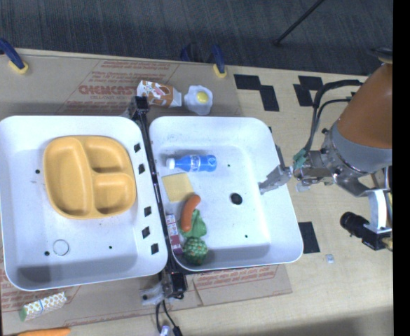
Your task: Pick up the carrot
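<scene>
The carrot (188, 212) is a small orange piece with green leaves (197, 227) at its lower end. It lies in the right bin (254, 135), near the left wall, just below a yellow block (177, 185). My gripper (273, 180) hangs over the right rim of the same bin, well to the right of the carrot and apart from it. Nothing shows between its fingers.
A blue bottle (193, 163) lies above the yellow block. A green bumpy item (194, 249) sits below the carrot's leaves. A yellow divided plate (90, 174) is in the left bin (22, 208). A small packet (157, 93) and a white-yellow item (199, 99) rest behind the bins.
</scene>
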`<state>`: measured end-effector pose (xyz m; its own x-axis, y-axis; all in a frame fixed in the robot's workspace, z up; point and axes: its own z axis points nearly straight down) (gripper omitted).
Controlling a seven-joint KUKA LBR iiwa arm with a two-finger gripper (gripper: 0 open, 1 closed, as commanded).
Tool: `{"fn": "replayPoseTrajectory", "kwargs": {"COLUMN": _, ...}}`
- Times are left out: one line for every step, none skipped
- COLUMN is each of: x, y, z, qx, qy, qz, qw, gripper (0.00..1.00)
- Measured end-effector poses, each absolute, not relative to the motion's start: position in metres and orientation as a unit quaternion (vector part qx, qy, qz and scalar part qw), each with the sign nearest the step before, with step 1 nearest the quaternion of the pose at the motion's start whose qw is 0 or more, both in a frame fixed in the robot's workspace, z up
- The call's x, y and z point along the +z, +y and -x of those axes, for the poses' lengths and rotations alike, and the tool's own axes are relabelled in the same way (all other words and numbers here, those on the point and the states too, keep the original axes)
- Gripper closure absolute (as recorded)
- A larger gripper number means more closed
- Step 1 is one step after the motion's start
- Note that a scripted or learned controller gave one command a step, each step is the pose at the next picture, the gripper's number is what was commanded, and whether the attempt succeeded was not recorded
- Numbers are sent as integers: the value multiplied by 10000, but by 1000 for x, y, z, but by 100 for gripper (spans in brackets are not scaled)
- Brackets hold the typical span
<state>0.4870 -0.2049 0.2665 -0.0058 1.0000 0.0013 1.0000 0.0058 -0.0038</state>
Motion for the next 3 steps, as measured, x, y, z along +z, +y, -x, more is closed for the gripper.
{"fn": "replayPoseTrajectory", "kwargs": {"x": 173, "y": -141, "z": -501, "qx": 15, "qy": -7014, "qz": 7127, "qw": 25, "gripper": 0}}
{"fn": "replayPoseTrajectory", "kwargs": {"x": 91, "y": -99, "z": -506, "qx": 11, "qy": -5665, "qz": 8241, "qw": 23, "gripper": 0}}
{"fn": "replayPoseTrajectory", "kwargs": {"x": 192, "y": -84, "z": -570, "qx": 8, "qy": -5993, "qz": 8005, "qw": 15, "gripper": 0}}
